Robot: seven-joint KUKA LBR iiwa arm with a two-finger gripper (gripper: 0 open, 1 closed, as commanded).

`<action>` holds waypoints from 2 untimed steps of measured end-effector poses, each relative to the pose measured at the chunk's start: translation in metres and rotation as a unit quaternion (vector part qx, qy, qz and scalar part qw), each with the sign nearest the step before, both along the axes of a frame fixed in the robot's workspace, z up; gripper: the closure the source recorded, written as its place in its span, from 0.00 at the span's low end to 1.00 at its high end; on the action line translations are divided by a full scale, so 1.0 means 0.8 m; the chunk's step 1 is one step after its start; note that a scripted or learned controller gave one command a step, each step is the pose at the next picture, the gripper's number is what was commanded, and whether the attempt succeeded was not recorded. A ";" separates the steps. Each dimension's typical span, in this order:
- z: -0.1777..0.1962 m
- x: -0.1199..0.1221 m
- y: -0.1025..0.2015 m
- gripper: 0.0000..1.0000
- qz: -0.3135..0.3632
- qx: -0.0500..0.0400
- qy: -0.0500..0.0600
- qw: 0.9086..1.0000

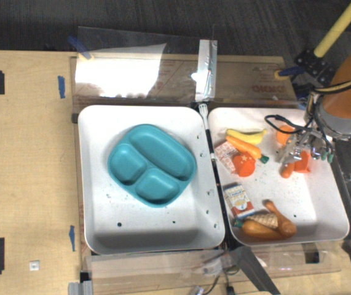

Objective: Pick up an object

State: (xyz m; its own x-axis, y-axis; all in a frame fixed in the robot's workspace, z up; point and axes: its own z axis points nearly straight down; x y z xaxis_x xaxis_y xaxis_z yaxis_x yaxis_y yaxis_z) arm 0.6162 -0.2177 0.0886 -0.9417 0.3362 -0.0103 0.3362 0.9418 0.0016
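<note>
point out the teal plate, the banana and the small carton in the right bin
teal plate [152, 163]: camera view, on the ridge between its compartments
banana [246, 133]: camera view, on the middle of its yellow body
carton [237, 200]: camera view, on its printed top face

Wooden bench [21, 165] bears two white bins [101, 226] side by side.

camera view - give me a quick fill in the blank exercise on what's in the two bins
1. The teal divided plate lies in the ____ bin.
2. The plate has ____ compartments.
3. The gripper hangs over the ____ bin, by an orange object.
4. The yellow banana lies beside the carrot, near that bin's ____ edge.

Missing words: left; three; right; far
</note>
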 end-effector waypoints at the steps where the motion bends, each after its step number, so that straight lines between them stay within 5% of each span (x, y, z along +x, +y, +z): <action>1: 0.132 0.019 0.046 1.00 -0.029 -0.001 -0.007 1.000; 2: 0.121 0.014 0.045 0.00 -0.030 0.001 0.001 1.000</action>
